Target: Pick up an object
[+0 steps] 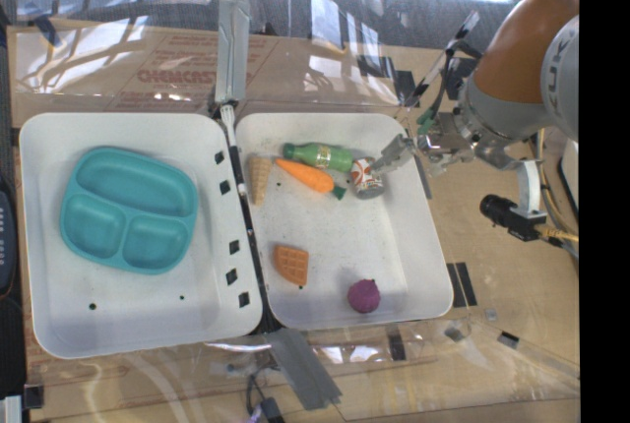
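Gripper (pixel 386 160) at upper right of the right bin (pixel 418 259); finger state cannot be told. A small can (pixel 365 176) lies just beside its tip. Left of the can: green bottle (pixel 320 155), carrot (pixel 307 177), cone (pixel 259 177). Lower down: waffle (pixel 290 265), purple ball (pixel 363 295). Left bin (pixel 44 313) holds a teal tray (pixel 128 211).

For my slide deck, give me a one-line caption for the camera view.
Arm's gripper reaches into the right bin near a small can, green bottle and carrot.
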Tool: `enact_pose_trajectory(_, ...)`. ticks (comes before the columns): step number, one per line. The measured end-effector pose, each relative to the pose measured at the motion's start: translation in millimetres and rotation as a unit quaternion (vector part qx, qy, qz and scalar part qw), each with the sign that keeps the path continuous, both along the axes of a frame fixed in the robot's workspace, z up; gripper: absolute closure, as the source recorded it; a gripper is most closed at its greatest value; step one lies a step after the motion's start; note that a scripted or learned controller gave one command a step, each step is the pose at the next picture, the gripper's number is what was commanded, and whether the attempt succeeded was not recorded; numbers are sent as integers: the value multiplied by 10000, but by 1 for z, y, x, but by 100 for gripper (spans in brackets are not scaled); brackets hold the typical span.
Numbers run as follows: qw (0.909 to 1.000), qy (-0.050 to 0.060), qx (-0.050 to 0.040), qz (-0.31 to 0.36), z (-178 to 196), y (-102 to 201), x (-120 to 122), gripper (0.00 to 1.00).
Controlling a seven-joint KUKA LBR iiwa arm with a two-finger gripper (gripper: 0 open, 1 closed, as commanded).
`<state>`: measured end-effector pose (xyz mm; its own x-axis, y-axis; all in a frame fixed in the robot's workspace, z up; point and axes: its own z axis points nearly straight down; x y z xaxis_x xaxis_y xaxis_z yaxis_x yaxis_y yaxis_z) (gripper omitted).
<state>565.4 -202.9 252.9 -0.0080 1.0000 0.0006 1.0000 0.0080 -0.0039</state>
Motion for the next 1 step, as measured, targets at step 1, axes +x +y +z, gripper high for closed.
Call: enact_pose_trajectory(1,10000,43,12,18,-140,-4,68,0)
